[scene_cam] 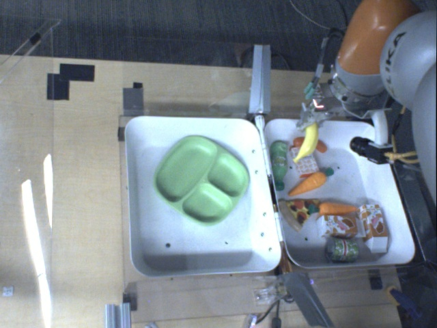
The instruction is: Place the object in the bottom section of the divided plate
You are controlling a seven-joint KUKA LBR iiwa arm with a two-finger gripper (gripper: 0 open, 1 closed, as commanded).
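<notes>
The green divided plate (202, 177) lies in the left bin (143, 203), all three sections bare, its bottom section facing the near rim, so the placing step is not yet done. In the right bin (403, 241), above a carrot (308, 182) and other toy foods, the banana (309, 142) hangs upright directly below the gripper (313, 112), its top end reaching up to the fingertips; whether the fingers pinch it cannot be told from here. The step in hand appears to be the lift-out; the next move calls for carrying the banana left over the divider and lowering it into the bottom section.
</notes>
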